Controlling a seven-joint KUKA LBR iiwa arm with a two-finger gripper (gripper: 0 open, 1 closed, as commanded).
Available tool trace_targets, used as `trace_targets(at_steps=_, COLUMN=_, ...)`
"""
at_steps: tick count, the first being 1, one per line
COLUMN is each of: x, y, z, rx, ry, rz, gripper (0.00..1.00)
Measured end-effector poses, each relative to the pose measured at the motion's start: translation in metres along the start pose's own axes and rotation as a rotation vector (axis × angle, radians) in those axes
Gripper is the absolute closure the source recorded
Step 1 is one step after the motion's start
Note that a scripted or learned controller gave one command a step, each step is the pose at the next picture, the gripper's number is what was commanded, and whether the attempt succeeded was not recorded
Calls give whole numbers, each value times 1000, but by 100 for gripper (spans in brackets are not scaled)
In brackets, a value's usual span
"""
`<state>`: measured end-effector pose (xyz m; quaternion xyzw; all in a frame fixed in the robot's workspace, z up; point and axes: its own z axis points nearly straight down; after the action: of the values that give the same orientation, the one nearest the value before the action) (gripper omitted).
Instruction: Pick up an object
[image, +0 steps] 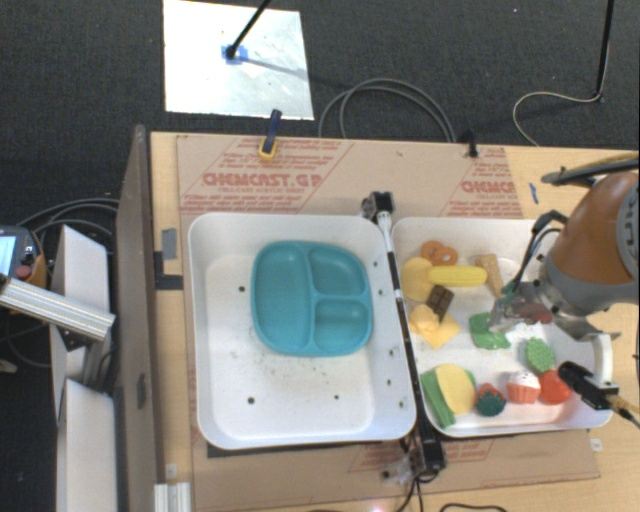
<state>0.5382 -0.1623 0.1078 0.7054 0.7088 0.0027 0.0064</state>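
- Arm (600, 245) comes in from right edge of frame, grey w/ orange band, over the right bin (560, 425).
- Gripper (510, 312) sits low at mid-right of frame, just above a flat green piece (487, 332); can't tell gripper state, can't tell if touching.
- Right bin holds toy food: yellow corn (455, 276) upper centre, orange pretzel (438, 252) above it, brown block (440, 299) just below corn, yellow lumps (430, 322) at bin's left side.
- Lower part of bin: green/yellow piece (450, 390), dark green berry (489, 403), cupcake (523, 386), red piece (556, 389), green bumpy piece (540, 354).
- Left bin (225, 400) holds a teal divided plate (311, 298), centre of frame.
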Motion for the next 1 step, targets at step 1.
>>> trace_targets(at_steps=1, x=0, y=0, z=0, rx=0, ry=0, rz=-1, gripper=0)
